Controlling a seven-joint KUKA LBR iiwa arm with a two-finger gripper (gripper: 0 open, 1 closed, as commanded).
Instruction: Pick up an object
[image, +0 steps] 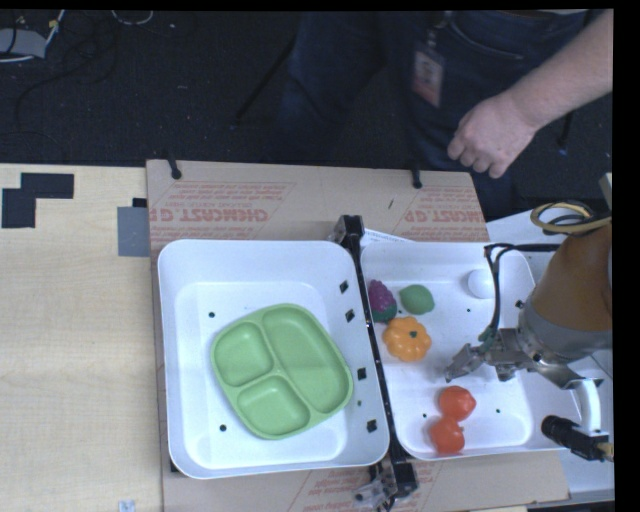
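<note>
**Ana:** Where does the tool (466, 362) sit?

**Ben:** It hangs over the right bin (500, 440), near that bin's middle, reaching in from the right on the grey arm (572, 300) with its orange band. Its tip points left, toward the toys. Whether its fingers are spread or closed cannot be told from this slant; nothing is visible between them.

**Ana:** And the objects it might pick?

**Ben:** All lie in the right bin. An orange pumpkin-shaped toy (407, 339) rests left of the tool, near but apart from it. Above the pumpkin, a green lump (416, 298) sits beside a purple piece (380, 298), which lies against the divider between the bins. Two red tomato-like toys lie below the tool: the upper one (456, 402) just under its tip, the lower one (446, 436) touching it, close to the bin's front wall. A small white ball (480, 283) sits toward the back of the bin, near the arm's cable.

**Ana:** What about the left bin (190, 280)?

**Ben:** It holds a green divided plate (281, 371) with three compartments, lying flat and turned at an angle.

**Ana:** Anything else around?

**Ben:** Both bins rest on cardboard (300, 200) atop the pale wooden surface (70, 350). A person's hand (493, 135) hangs beyond the far edge, well clear of the bins.
</note>
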